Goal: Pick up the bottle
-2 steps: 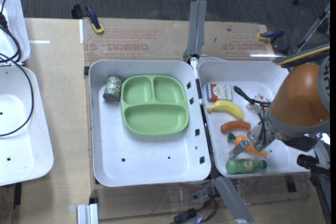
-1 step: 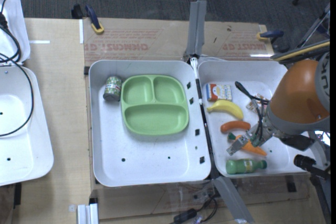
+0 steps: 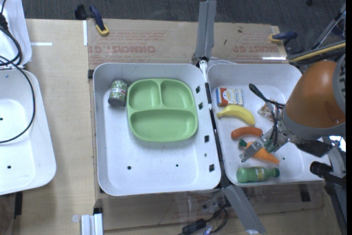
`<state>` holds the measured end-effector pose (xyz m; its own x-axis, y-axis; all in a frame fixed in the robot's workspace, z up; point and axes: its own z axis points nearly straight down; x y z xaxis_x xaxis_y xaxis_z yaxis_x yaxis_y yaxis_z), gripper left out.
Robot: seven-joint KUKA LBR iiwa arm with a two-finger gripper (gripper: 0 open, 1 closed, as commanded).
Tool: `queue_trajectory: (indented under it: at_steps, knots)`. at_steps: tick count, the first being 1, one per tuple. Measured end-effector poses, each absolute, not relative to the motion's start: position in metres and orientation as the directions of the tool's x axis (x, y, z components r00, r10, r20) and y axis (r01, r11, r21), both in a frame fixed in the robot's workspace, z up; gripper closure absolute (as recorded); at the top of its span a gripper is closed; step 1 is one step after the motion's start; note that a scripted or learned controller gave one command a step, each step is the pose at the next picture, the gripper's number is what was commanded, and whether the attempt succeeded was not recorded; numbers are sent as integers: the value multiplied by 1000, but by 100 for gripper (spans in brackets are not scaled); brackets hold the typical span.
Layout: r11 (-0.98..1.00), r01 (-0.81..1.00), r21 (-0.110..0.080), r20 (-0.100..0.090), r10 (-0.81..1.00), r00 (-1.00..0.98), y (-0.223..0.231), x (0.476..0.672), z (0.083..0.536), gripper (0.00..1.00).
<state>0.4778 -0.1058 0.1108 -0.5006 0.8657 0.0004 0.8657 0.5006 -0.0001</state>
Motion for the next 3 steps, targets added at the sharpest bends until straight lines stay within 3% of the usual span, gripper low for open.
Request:
queue_trajectory:
  at_steps: [1, 2, 3]
  knots:
    - [412, 911, -1, 0, 911, -412, -86, 478, 190, 0]
    - [382, 924, -3, -2, 924, -382, -115, 546, 418, 0]
    - [384, 923, -6, -3, 923, -384, -115, 548, 424, 100]
